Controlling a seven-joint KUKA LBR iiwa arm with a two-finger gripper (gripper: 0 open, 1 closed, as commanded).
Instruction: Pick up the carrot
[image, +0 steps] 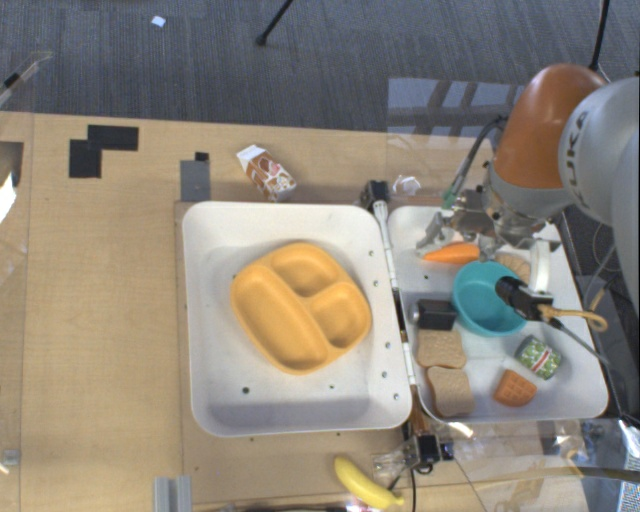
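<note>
The carrot (452, 254) is orange and lies on its side in the back part of the right bin (590, 395), just behind a blue bowl (483, 303). My gripper (468, 228) hangs straight over the carrot's right end, close above it, with the grey and orange arm coming in from the right. The gripper's body hides the carrot's right tip.
In the right bin there are also a black block (436, 315), two bread slices (440, 348), a green can (537, 357) and an orange wedge (515, 388). A yellow divided plate (300, 305) sits in the left bin (210, 400). A banana (365, 484) and a wrapped snack (266, 171) lie on the bench.
</note>
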